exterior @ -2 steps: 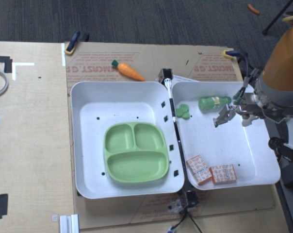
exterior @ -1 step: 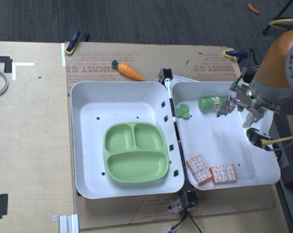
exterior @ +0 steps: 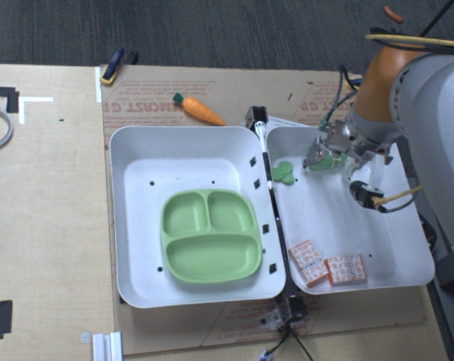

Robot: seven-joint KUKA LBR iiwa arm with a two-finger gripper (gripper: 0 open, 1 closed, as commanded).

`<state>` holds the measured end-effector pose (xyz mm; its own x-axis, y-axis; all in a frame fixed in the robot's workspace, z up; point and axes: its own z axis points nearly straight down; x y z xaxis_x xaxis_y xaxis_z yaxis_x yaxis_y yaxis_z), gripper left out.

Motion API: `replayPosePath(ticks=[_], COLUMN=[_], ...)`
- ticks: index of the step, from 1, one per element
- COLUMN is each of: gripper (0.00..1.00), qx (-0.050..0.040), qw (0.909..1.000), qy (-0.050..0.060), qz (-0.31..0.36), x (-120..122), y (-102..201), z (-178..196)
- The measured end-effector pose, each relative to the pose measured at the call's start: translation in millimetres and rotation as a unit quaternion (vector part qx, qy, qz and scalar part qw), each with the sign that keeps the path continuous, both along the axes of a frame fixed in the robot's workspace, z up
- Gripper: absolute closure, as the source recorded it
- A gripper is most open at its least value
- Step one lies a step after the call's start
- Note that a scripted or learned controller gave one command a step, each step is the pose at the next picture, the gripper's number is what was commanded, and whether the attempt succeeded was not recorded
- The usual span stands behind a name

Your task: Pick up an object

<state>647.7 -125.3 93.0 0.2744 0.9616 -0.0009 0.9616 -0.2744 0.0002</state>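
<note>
My gripper [exterior: 324, 157] hangs over the far part of the right bin [exterior: 392, 265], reaching in from the right. A small pale green piece [exterior: 330, 159] shows between its fingers, and the gripper is shut on it. A darker green leafy toy [exterior: 283, 173] lies on the bin floor to the gripper's left, near the wall between the bins. Two small red-and-white boxes [exterior: 308, 262] [exterior: 346, 269] lie side by side at the near edge of the right bin.
A green divided plate [exterior: 210, 235] fills the middle of the left bin [exterior: 129, 201]. A toy carrot [exterior: 199, 109] lies on the cardboard behind the bins. A black cable loop [exterior: 366, 195] hangs below the wrist over the right bin.
</note>
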Motion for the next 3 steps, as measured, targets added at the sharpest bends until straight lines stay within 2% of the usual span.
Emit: replayPosePath(ticks=[1, 2, 3], gripper=[1.00, 1.00, 0.00], qx=[-0.0001, -0.0002, -0.0002], qw=[1.0000, 0.9979, 0.9979], qy=[0.001, 0.000, 0.000], qz=[0.001, 0.065, 0.065], x=[0, -14, -13], y=[0, -67, -67], z=[9, 106, 106])
